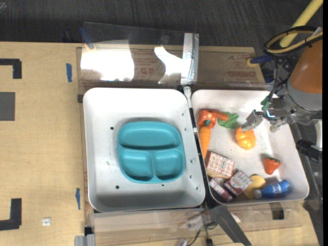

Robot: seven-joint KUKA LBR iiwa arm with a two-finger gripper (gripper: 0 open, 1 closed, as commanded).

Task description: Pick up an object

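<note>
While the arm point(307, 81) reaches in from 3 o'clock, its gripper point(262, 118) hangs over the right bin point(297, 152) near that bin's 1 o'clock corner. Two fingers show, spread apart: one tip point(251, 123) points down-left, just above the yellow-orange fruit point(245, 138); the other sits toward 3 o'clock by the bin wall. Nothing between them; fruit looks close under the left tip, contact can't be told.

Right bin contents: orange carrot point(204, 136) along the 9 o'clock wall, red-orange toy with green leaf point(218, 118) at 11 o'clock, small red strawberry-like piece point(271, 164) at 4 o'clock, patterned box point(220, 165) at 7 o'clock, a darker packet point(233, 183) and a yellow piece point(255, 182) at 6 o'clock, blue bottle point(274, 189) lying at 5 o'clock.

Left bin point(102, 111) holds a teal divided tray point(150, 150), centered, three compartments, flat.

Surface: bins sit side by side, touching at the middle, on a tan cardboard-colored bench point(41, 137) with black tape marks point(13, 68) at 9 o'clock and blue tape bits point(68, 72). Clear plastic sheet point(133, 60) with glare stands at 12 o'clock behind the left bin. Dark carpet floor point(154, 4) across the top. Yellow hose and cables point(300, 24) at 1 o'clock.
</note>
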